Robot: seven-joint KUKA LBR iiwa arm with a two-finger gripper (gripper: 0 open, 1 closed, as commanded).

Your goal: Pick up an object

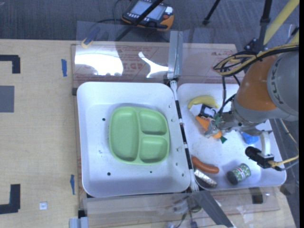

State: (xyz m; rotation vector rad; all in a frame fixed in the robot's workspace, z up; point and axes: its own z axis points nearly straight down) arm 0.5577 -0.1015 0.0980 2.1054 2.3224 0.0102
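Note:
The right bin (273, 175) holds several small items. A yellow banana (202, 101) lies at its far left, with a small black piece (205, 111) just below it. An orange carrot-like piece (203, 122) lies beside that. My gripper (216, 126) hangs low right over the orange piece, at its right end, and hides part of it. A blue item (250, 138) peeks out under the wrist. A reddish sausage (205, 166), a silvery object (205, 178) and a green-labelled can (238, 173) lie along the near edge.
The left bin (90, 127) holds a green divided plate (139, 134). A ridge (181, 132) separates the two bins. Black and yellow cables (260, 156) hang from the arm over the right bin's near right corner.

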